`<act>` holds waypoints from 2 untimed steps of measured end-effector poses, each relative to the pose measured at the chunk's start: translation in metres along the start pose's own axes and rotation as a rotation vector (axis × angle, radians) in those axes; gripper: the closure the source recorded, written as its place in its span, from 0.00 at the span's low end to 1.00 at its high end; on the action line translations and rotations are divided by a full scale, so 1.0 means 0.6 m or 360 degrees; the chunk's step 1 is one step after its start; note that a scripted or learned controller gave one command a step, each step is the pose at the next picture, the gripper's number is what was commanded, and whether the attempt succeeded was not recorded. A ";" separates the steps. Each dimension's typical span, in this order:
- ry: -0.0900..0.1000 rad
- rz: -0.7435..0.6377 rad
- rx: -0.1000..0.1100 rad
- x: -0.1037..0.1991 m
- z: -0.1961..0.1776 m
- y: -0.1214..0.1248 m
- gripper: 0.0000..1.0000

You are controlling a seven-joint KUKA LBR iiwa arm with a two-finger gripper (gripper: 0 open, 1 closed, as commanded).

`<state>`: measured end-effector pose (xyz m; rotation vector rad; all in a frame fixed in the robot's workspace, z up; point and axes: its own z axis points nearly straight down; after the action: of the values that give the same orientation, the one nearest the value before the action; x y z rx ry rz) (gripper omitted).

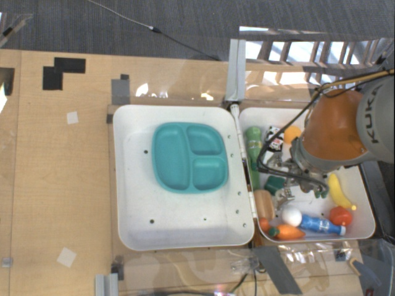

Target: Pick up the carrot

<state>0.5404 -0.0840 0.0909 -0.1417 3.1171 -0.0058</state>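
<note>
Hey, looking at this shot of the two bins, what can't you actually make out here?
- Tool: in the camera view the arm's orange band covers much of it, so whether it is open or shut is unclear.
- Carrot: small, partly hidden by the white ball and the right bin rim.
- Black-and-white item: too small to identify.
- Bin floor under the arm: hidden.

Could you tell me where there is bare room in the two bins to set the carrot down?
Left bin: bare floor rings the teal tray, widest along the near wall; the tray's compartments are bare too. Right bin: crowded; carrot, white ball, blue tube, banana and gripper sit close together.
</note>
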 end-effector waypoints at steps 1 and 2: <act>0.0007 0.0351 -0.0001 -0.188 -0.086 -0.078 0.00; 0.0010 0.0123 0.0001 -0.189 -0.102 -0.200 0.00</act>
<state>0.6630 -0.1928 0.1553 -0.0215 3.1267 -0.0057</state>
